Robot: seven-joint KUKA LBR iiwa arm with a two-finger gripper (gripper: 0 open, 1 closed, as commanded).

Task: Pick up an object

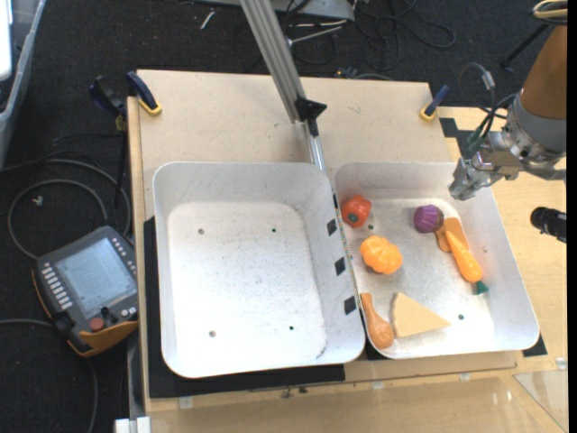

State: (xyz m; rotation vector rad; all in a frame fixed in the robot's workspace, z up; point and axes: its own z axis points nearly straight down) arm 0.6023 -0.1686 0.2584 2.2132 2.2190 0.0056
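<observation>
In the right bin (505, 269) lie several toy foods: a red tomato (356, 210), an orange pumpkin-like piece (381, 254), a purple ball (428, 217), a long orange carrot (462, 251), a tan wedge (416, 317) and an orange drumstick-shaped piece (377, 323). My gripper (466, 183) hangs over the bin's far right corner, above and to the right of the purple ball, touching none of the objects.
The left bin (180, 188) sits beside the right one, with a divider edge between them. A metal pole (275, 48) slants over the bench's back. Yellow clamps (149, 105) mark the rear corners. A teach pendant (86, 282) lies left of the bench.
</observation>
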